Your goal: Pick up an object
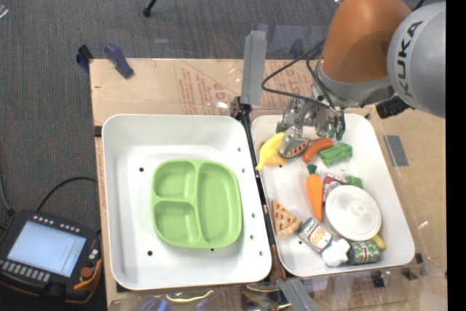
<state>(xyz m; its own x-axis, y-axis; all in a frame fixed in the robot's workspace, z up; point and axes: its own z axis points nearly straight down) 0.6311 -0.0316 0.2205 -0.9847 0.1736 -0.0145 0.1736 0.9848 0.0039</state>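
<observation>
My gripper [304, 132] hangs over the far end of the right bin [392, 194], above a heap of toy food.

Well to my left, in the left bin [116, 156], lies a matte green plate [196, 202] with three rounded compartments. Just left of my fingers is a smooth, curved yellow banana [270, 150]. Under my tips sits a watermelon slice [294, 148], red with a dark rind; whether my fingers are spread or pinching it I cannot tell. Just to the right lie an orange sausage [317, 148] and a ridged green piece [336, 153]. Nearer the camera lie a tapered carrot [314, 192], a pizza wedge [284, 217] and a glossy white round lid [353, 212].
</observation>
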